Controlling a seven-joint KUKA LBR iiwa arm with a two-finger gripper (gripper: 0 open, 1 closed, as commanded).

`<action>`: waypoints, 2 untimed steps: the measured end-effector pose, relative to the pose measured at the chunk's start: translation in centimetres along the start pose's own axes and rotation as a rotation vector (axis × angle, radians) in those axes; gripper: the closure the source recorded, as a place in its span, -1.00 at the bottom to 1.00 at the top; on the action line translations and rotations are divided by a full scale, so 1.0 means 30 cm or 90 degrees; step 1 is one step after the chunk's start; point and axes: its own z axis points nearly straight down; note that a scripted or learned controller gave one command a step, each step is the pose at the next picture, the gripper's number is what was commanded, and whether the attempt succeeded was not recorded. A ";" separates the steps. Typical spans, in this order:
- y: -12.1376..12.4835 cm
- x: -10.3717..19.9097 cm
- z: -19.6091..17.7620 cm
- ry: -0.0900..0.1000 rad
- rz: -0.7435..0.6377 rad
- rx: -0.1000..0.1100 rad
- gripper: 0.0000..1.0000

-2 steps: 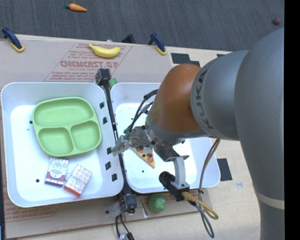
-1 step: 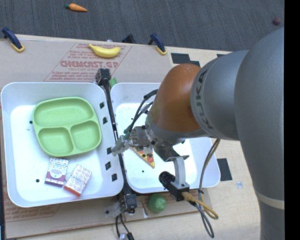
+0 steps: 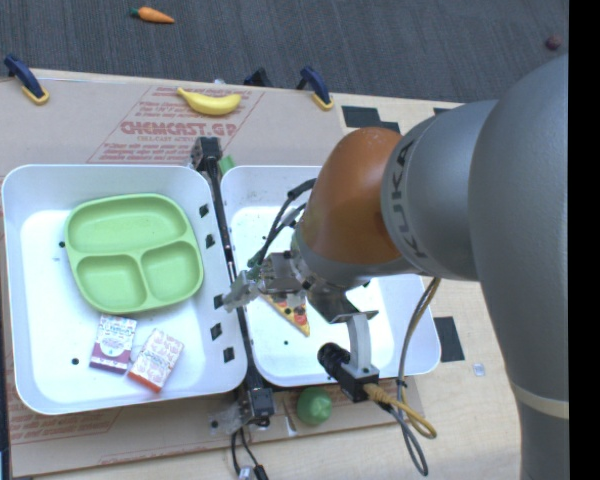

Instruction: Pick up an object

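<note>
Gripper (image 3: 270,286) low in right bin (image 3: 410,353), over near the left wall; finger state impossible to tell under the wrist. Pizza slice toy (image 3: 293,313) just beside the tip, flat on the bin floor. Probably light, stiff, thin; best pinched across the edges.

Pizza slice toy (image 3: 294,313) — yellow-orange wedge, red spots, tip pointing down-right — in right bin (image 3: 280,368), near wrist.
</note>
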 end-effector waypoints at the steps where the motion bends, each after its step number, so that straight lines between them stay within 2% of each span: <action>1: 0.000 0.000 0.000 0.000 0.000 0.000 -1.00; 2: 0.000 0.000 0.000 0.000 0.000 0.000 -1.00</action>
